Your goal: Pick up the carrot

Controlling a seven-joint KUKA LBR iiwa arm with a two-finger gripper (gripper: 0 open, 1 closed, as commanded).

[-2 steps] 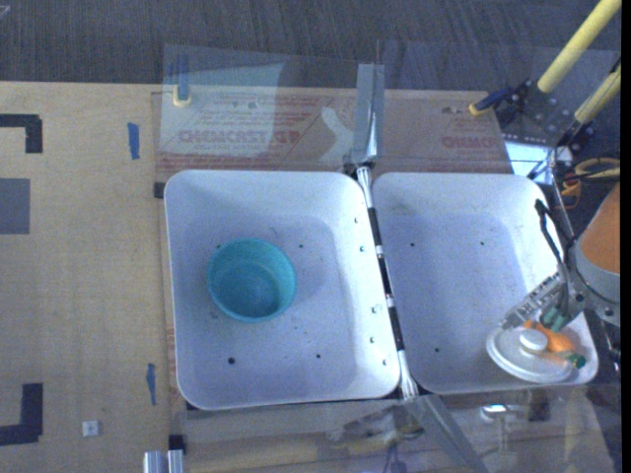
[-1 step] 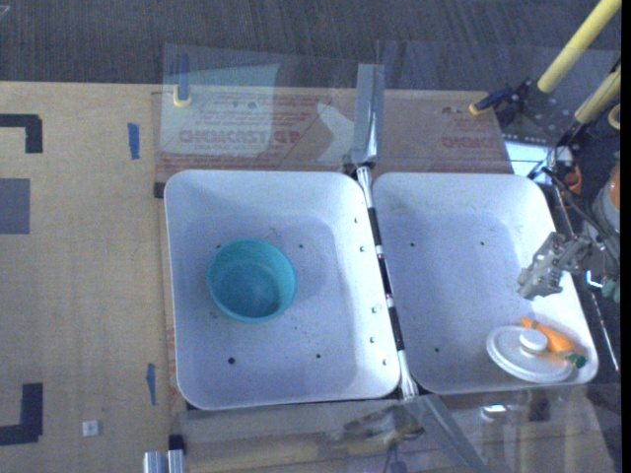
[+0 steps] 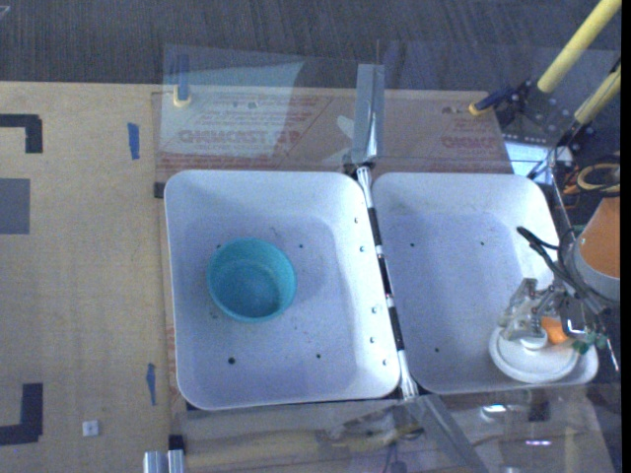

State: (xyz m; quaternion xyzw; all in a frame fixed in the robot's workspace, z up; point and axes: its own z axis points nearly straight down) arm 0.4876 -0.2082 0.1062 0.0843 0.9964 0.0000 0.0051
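Note:
The carrot (image 3: 556, 332) is a small orange piece with a green top, lying over the white plate (image 3: 513, 360) in the near right corner of the right bin (image 3: 444, 264). My gripper (image 3: 540, 315) is low over that plate, right at the carrot and touching or nearly touching it. The arm's orange band (image 3: 603, 249) shows at the right edge above it. Part of the carrot is hidden by the gripper's metal parts.
A teal bowl (image 3: 251, 279) stands left of centre in the left bin (image 3: 197, 205). A metal divider (image 3: 380, 274) runs between the two bins. Yellow poles (image 3: 582, 33) and cables sit at the far right, beyond the bins.

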